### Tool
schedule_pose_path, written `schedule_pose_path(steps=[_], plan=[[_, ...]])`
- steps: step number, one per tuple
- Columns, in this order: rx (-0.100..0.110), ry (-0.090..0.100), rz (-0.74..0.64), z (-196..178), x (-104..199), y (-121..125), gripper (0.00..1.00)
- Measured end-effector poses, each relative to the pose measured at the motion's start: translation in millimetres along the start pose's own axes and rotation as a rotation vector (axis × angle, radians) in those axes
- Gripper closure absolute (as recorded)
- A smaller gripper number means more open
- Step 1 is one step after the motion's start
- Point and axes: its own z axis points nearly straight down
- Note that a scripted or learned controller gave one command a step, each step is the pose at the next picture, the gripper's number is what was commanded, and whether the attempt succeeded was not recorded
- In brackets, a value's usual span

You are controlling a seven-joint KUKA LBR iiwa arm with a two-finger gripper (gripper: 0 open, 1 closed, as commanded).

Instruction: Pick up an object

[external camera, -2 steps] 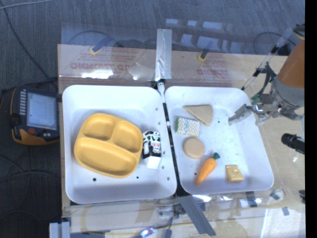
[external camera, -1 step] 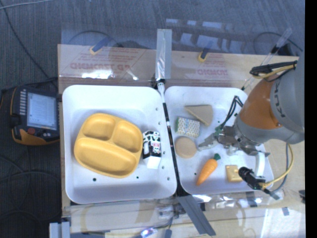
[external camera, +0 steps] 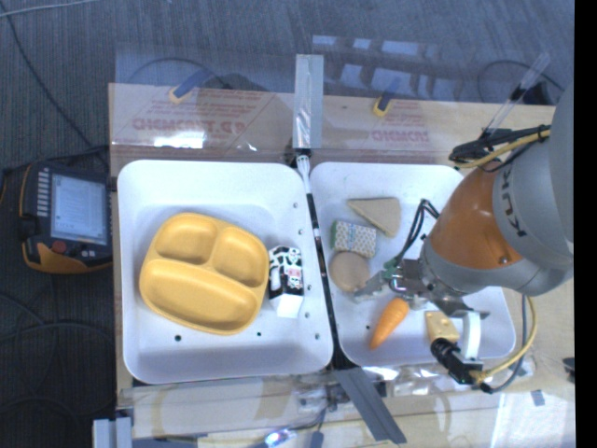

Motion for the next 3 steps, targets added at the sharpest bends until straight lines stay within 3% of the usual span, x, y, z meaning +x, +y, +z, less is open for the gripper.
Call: schedule_pose_path(steps=[1, 2, 3], plan=[[0.002, 0.004, -0.001, -9.2, 1.5, 0.7, 1.00], [0.012, 0.011, 0.161, 0.0, -10.3, 10.6, 1.00], [0.019, -0.001, 0.171, -212.6, -7.6, 0.5, 1.00]])
